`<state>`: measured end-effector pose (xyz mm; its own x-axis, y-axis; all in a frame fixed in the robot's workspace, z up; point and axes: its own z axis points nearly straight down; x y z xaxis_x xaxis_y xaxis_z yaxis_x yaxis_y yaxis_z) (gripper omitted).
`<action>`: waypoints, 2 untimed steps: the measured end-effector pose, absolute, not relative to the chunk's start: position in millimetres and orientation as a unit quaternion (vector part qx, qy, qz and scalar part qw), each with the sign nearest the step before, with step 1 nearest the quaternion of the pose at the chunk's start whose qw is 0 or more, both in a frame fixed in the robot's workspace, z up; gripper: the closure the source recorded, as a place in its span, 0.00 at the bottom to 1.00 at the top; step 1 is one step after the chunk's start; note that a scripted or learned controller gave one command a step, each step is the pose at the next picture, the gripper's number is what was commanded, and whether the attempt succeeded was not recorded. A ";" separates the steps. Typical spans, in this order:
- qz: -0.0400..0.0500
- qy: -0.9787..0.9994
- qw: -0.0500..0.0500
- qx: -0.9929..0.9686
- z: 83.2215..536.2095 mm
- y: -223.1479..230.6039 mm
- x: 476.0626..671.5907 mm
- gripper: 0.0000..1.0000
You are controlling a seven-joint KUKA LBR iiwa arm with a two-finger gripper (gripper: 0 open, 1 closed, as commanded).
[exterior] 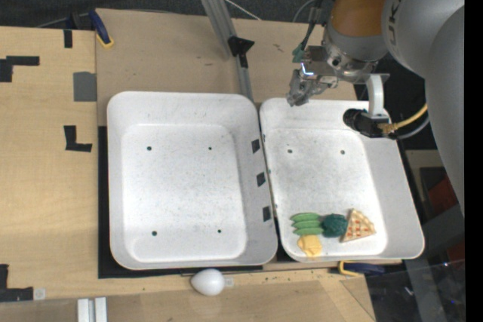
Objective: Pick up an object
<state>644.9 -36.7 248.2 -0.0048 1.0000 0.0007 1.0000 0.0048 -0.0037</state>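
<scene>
Small toy foods lie near the front edge of the right bin (332,162): a green pea pod (306,220), a dark green broccoli piece (333,223), a yellow corn piece (309,243) and a pizza slice (358,225). My gripper (298,96) hangs over the bin's back left corner, far from them, and nothing shows between its fingers.
The left bin (181,177) lies beside the right one. A white egg-shaped object (208,282) rests on the bench in front of the left bin. A slanted metal pole (219,11) rises behind the bins. Black tape marks dot the bench at the left.
</scene>
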 end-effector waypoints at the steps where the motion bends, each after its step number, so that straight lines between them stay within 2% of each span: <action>1: 0.001 -0.709 0.002 -0.705 233.9 16.1 625.5 1.00; 2: 0.001 -0.709 0.002 -0.705 227.6 65.9 601.9 1.00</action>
